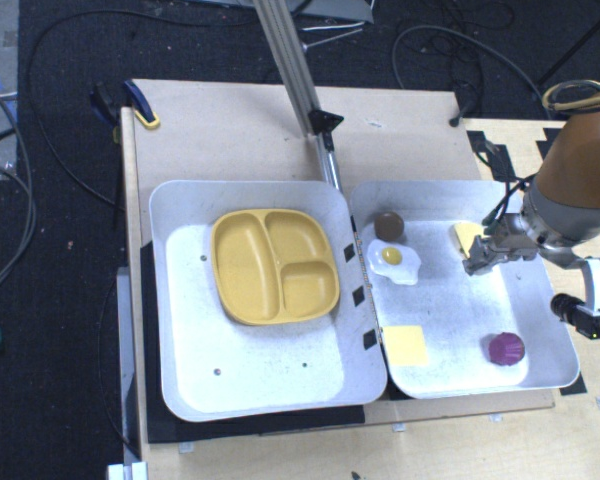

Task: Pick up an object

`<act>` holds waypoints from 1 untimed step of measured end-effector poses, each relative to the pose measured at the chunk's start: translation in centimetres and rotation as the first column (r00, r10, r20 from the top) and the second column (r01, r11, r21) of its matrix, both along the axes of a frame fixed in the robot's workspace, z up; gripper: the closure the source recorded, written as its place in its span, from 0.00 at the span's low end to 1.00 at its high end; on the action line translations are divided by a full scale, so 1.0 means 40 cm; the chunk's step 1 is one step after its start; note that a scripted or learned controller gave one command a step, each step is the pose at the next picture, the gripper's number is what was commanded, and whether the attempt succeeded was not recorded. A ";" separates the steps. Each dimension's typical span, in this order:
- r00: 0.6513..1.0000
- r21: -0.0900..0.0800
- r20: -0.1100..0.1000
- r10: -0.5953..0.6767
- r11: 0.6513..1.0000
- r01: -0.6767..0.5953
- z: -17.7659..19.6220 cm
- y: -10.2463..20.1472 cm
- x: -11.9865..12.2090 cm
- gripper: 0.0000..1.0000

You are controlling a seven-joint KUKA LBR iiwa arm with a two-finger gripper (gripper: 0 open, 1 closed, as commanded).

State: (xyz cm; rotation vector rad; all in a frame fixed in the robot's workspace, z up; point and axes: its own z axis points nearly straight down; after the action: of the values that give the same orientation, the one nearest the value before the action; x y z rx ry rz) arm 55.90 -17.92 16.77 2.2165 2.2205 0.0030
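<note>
Fingers: dark and bunched at the tip of the gripper (477, 260), and at this slant I cannot tell whether they are spread or pressed together. Nothing is visibly held between them.

Near edge of the right bin (450, 313): a purple ball (506, 348) sits in the near right corner, well apart from the gripper. A flat yellow square (405, 344) lies near left, by the wall shared with the left bin (230, 368).

Mid bin: a toy fried egg (393, 260) lies left of the gripper with bare floor between them. The gripper tip sits low over the bin floor, just beside the near edge of a pale yellow piece (466, 236). The arm (570, 173) comes in from the right and angles down to it.

Farther back: a brown round item (388, 226) is just beyond the egg.

The left bin holds a yellow divided tray (276, 266), far from the gripper and too large to be the likely target.

Judgement: the pale yellow piece is the probable target, since the tip is lowered right next to it. The approach looks offset to its near side, so a closing pinch may clip the edge or miss. The piece looks flat, hence the low wrist. Pick not yet done.
</note>
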 end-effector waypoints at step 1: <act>1.000 -0.002 0.003 0.000 1.000 0.000 0.141 -0.023 0.017 1.00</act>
State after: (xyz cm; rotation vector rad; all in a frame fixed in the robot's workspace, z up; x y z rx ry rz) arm 56.56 -18.83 22.42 2.2138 2.2185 0.0043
